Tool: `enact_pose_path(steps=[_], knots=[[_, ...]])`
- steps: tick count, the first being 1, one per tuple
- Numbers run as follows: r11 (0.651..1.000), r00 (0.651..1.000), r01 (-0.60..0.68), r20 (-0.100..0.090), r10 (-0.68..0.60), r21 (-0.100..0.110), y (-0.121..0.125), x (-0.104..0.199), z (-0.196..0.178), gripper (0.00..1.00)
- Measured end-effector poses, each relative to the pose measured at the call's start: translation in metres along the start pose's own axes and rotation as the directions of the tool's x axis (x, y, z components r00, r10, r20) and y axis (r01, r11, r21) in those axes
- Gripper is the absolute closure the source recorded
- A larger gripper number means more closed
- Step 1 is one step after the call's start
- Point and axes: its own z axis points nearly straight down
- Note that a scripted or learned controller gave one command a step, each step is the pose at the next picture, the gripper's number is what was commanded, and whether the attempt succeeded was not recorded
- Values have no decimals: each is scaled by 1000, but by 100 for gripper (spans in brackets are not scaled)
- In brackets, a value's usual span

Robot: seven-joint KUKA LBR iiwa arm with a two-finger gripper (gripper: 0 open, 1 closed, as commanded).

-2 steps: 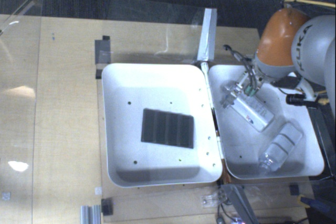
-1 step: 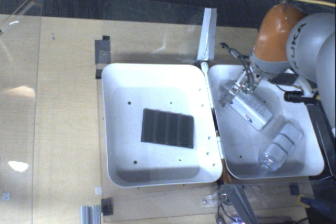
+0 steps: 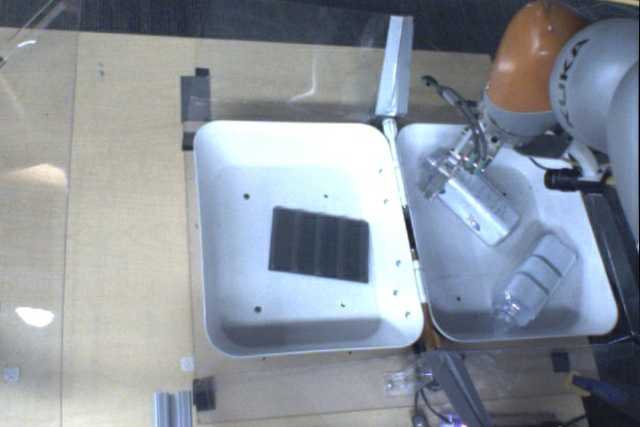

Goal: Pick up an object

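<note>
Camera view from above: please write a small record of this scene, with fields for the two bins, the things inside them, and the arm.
left bin: shallow white bin, holds a flat dark ribbed rectangular pad near its middle
right bin: shallow white bin, holds two clear plastic bottles
bottle 1: clear plastic bottle lying tilted in the upper part, directly under the gripper
bottle 2: clear plastic bottle lying toward the lower right, apart from bottle 1
arm: grey with orange band, reaching in from the right
gripper: low over the upper end of bottle 1; grasp not confirmed
</note>
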Motion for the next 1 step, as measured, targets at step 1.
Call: enact_pose_path(steps=[1], knots=[[963, 963, -268, 5, 268, -22, 11, 22, -86, 100]])
